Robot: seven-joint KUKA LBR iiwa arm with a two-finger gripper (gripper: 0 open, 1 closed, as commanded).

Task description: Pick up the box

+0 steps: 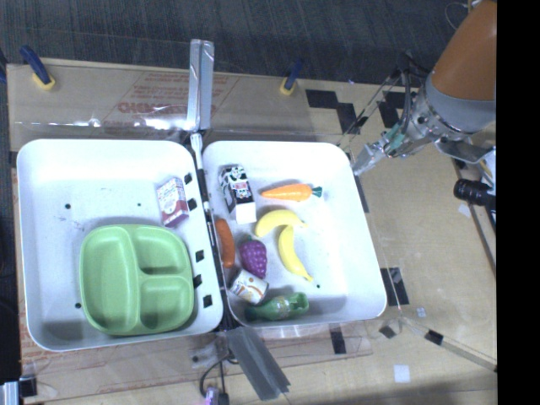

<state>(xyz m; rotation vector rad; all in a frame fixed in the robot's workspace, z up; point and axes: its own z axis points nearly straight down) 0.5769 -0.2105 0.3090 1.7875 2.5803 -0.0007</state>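
A small red-and-white box [171, 200] lies in the left bin [51, 167], near its right wall and just above the green tray. My gripper [364, 160] hangs over the right rim of the right bin [359, 251], at its upper right corner. It is far to the right of the box, with nothing visibly in it. The grey arm with its orange band [468, 40] reaches in from the upper right.
A green divided tray [135, 278] fills the lower left bin. The right bin holds a black-and-white carton [236, 184], a carrot [288, 192], two bananas [287, 239], purple grapes [254, 257], a can [248, 288], a green bottle [277, 307] and a sausage [225, 241].
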